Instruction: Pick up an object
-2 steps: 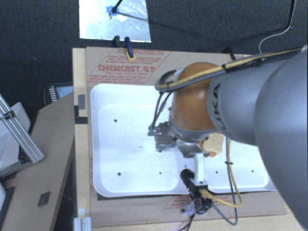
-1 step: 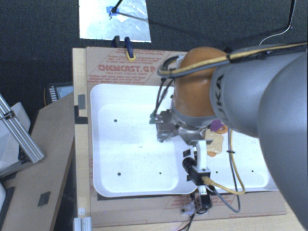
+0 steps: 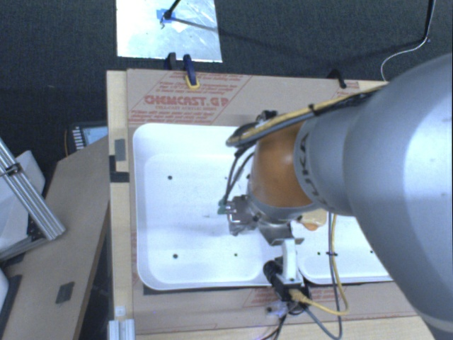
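Your gripper [image 3: 238, 222] hangs over the left bin [image 3: 152, 190]; you cannot tell if it is open.

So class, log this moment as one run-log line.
arm: over bins' junction | gripper: above left bin | grasp: none seen

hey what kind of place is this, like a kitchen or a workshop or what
Most likely a robotics lab or test bench, not a kitchen. A large grey arm with an orange band reaches over two shallow white bins set on a sheet printed CHEMCAST, with loose cables at the front edge.
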You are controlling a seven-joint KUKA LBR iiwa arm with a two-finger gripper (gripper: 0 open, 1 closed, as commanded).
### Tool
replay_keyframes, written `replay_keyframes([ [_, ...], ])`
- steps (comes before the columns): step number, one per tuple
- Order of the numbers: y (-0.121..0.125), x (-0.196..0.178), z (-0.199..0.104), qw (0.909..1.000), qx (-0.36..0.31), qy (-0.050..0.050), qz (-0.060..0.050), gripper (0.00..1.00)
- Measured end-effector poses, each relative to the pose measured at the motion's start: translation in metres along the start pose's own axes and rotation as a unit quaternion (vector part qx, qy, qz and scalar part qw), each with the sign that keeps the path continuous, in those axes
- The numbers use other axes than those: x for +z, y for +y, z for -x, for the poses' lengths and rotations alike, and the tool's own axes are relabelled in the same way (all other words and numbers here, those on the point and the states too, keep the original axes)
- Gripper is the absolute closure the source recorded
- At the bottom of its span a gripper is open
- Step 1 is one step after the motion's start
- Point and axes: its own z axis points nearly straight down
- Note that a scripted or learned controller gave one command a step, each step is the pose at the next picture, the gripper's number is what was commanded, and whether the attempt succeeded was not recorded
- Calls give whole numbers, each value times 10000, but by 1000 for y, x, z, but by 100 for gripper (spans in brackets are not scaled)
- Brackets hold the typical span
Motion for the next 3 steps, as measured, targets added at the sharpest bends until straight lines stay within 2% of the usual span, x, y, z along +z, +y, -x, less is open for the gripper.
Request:
replay_keyframes([
  [1, -3, -112, -50, 10000, -38, 16, 65, 100],
  [2, 6, -95, -73, 10000, -27, 6, 41, 100],
  [3, -4, -107, -113, 10000, -38, 12, 38, 100],
])
